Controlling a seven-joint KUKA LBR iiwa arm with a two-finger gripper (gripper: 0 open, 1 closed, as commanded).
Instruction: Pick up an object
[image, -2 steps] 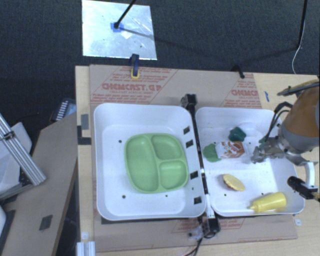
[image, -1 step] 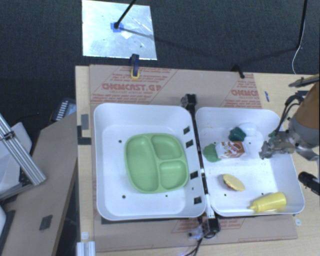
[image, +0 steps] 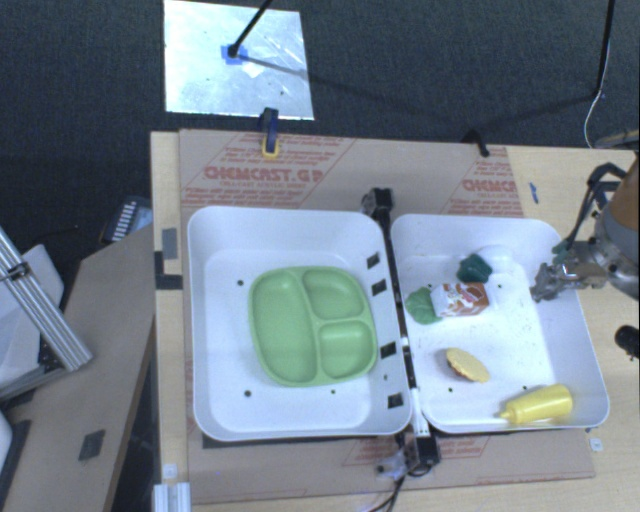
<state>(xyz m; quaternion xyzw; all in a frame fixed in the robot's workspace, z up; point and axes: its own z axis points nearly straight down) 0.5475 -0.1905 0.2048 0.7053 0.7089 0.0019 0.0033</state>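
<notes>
The right bin (image: 575, 340) holds several small items. A dark green piece (image: 474, 268) lies near its back, with a red and white packet (image: 463, 298) and a light green lump (image: 421, 307) just in front of it. A tan, bread-like piece (image: 467, 365) lies nearer the front, and a yellow squeeze bottle (image: 537, 404) rests on its side at the front right corner. My gripper (image: 548, 281) hangs over the right side of this bin, to the right of the packet and apart from every item. Nothing is seen in its grasp.
A green divided plate (image: 308, 325) lies in the middle of the left bin (image: 215, 250). Black clips run along the divider (image: 390, 320) between the bins. Both bins sit on a cardboard sheet (image: 300, 170). A metal plate (image: 238, 60) lies on the floor beyond.
</notes>
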